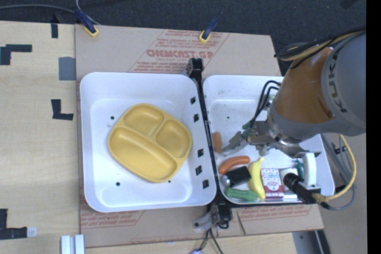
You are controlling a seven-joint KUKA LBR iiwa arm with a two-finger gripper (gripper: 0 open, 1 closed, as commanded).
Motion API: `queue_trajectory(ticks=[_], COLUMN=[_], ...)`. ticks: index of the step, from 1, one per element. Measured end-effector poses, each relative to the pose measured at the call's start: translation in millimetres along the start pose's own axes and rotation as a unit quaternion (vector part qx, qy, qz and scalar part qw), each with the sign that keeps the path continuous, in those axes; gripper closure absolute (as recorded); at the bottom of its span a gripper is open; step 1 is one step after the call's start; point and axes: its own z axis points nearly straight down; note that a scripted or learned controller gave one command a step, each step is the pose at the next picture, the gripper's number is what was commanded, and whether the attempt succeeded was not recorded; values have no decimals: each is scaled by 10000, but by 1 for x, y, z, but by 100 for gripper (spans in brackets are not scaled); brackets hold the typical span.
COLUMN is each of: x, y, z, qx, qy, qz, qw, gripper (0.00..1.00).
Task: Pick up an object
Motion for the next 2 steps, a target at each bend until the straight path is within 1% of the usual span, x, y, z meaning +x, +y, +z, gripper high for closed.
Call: queue_trajectory(ticks=[1, 2], x=[-53, -53], y=[2, 1], z=[96, 89], qx=[-30, -24], qy=[-5, -9], qz=[6, 8], qw=[10000, 10000], gripper=[0, 100])
